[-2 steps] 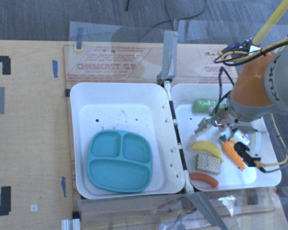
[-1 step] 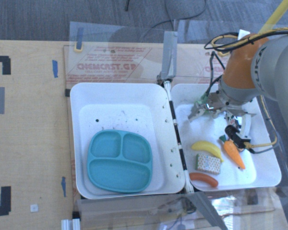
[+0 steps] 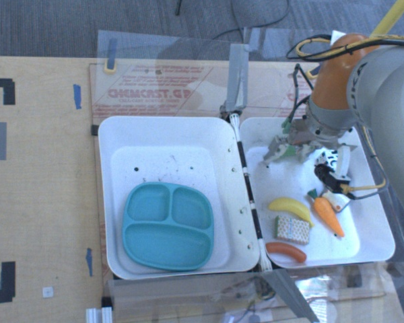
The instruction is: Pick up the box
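The box [image 3: 293, 229], a small speckled pale block with a greenish edge, is lying flat in the near part of the right bin [image 3: 380, 247]. Its long axis is running roughly left to right across the view, tilting slightly down toward the right. A yellow banana [image 3: 290, 208] is curving just above it, touching or nearly touching its top edge. A red sausage [image 3: 286, 252] is lying just below it, close to the bin's near wall. An orange carrot [image 3: 327, 216] is sitting just to the right, slanting down and rightward.

The gripper [image 3: 283, 150] is hanging over the far left part of the same bin, well apart from the box. Its fingers [image 3: 275, 152] are pointing leftward and holding nothing; how wide they are spread cannot be told.

In the left bin [image 3: 114, 136] a teal divided plate [image 3: 168, 226] is resting on the floor.
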`<control>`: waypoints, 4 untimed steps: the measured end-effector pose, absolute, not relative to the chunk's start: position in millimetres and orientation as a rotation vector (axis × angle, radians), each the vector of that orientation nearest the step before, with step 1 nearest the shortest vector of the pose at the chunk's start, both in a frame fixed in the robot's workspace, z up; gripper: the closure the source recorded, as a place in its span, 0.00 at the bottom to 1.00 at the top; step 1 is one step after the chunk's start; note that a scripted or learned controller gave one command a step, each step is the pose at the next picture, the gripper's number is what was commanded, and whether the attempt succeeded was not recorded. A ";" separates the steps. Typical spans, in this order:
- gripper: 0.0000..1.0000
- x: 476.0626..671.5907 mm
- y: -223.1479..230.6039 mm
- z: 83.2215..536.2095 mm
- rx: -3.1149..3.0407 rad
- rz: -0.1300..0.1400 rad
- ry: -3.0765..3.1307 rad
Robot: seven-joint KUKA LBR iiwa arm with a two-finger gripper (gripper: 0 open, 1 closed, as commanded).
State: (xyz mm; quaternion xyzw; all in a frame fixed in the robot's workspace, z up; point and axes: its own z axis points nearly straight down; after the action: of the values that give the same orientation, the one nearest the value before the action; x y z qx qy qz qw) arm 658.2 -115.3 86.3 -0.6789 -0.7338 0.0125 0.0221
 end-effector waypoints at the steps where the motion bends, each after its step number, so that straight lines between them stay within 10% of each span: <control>1: 0.00 658.2 -115.3 86.2 -2.104 0.039 -2.274; 2: 0.00 658.2 -115.4 86.2 -2.104 0.039 -2.274; 3: 0.00 655.3 -53.9 186.3 -2.032 -0.003 -2.400; 4: 0.00 653.8 -95.6 146.7 -2.042 0.000 -2.388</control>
State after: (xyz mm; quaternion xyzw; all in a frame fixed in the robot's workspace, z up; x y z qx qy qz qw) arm 653.8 -95.6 146.7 -0.6498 -0.7601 0.0000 -0.0003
